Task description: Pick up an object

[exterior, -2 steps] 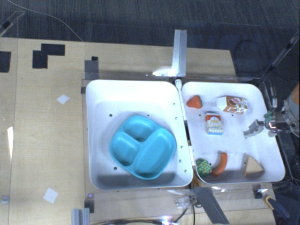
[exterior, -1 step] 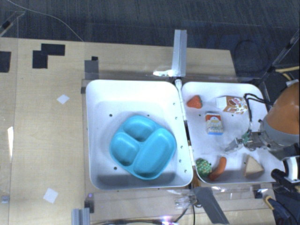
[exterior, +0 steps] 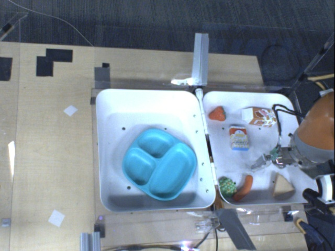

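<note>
Single fixed camera, mounted above the bench [exterior: 42, 156], looking down at a slant. Far enough back to take in both white bins whole: left bin [exterior: 112, 140] near centre, right bin [exterior: 261, 101] toward the right edge. Dark carpeted floor [exterior: 157, 9] crosses the top. Arm [exterior: 319, 135] enters from the right.

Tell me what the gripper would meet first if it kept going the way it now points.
The gripper points toward the view's left and slightly down, over bare floor of the right bin. Going straight on, it would probably reach the sausage or broccoli first; depth is unclear, so it might touch the floor earlier.
</note>
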You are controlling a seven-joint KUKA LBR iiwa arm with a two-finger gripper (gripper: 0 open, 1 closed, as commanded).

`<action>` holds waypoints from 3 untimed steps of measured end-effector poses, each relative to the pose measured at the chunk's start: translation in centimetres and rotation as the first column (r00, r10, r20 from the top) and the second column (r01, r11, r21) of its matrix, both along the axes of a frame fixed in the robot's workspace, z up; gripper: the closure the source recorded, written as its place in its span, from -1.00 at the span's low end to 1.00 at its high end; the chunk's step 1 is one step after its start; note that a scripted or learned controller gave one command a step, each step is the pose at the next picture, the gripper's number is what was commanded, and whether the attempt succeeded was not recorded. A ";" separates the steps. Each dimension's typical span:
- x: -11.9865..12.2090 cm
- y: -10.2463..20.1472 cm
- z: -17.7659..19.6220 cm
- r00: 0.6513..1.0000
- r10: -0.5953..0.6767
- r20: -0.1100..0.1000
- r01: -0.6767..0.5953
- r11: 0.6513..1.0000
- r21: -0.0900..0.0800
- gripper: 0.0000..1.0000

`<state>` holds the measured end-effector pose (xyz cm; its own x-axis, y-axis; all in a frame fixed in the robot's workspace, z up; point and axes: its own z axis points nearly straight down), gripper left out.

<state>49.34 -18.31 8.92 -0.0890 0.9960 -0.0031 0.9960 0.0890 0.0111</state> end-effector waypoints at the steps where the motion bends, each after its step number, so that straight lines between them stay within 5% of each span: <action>1: -0.3 -2.2 -0.1 0.999 0.034 0.000 -0.034 0.999 0.000 -1.00; 2: 4.3 2.3 3.2 0.994 0.106 -0.006 -0.106 0.994 0.001 -1.00; 3: 13.2 2.2 0.8 0.996 -0.089 0.011 0.089 0.996 0.000 -1.00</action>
